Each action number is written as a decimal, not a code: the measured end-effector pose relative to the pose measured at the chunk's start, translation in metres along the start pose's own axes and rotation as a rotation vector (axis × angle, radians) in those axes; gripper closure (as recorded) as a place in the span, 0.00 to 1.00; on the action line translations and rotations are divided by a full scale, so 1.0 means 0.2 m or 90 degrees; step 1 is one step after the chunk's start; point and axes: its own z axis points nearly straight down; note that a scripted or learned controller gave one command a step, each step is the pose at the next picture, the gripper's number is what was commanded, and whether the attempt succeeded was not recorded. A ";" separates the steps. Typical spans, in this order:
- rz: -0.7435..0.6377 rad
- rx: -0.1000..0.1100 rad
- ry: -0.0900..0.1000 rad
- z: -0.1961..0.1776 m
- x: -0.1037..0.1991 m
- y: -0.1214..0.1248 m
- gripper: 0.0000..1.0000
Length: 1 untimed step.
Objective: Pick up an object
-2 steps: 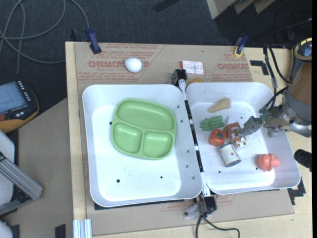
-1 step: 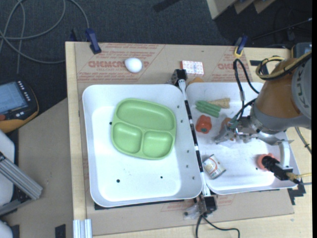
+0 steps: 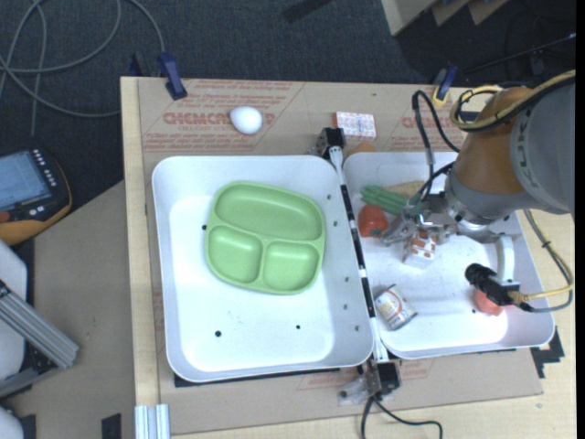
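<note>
The bench (image 3: 274,108) carries two white bins side by side. In the left bin (image 3: 247,337) a green divided plate (image 3: 265,236) lies flat, a little toward 12 o'clock of the bin's middle.

The grey arm (image 3: 512,163) with its orange band comes in from 3 o'clock and ends over the right bin (image 3: 457,337). There the claw (image 3: 413,230) hangs low, toward 10 o'clock of that bin's middle. Whether the claw is wide or narrow cannot be told, and nothing can be seen gripped in it.

A small white and orange object (image 3: 420,250) lies just at 6 o'clock of the claw, very close to it; whether they touch cannot be made out. A long green object (image 3: 384,198) lies at the claw's 11 o'clock, near the bin's far left corner. A red-orange round piece (image 3: 372,219) sits just beside it, at the claw's 9 o'clock and near the wall between the bins. A small can (image 3: 395,306) lies on its side at the bin's 8 o'clock, well apart from the claw.

Outside the bins, toward 12 o'clock, a white egg-shaped thing (image 3: 245,119) and a small patterned box (image 3: 356,124) rest on the bench.
</note>
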 end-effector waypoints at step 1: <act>0.000 -0.002 0.000 -0.05 0.00 0.00 1.00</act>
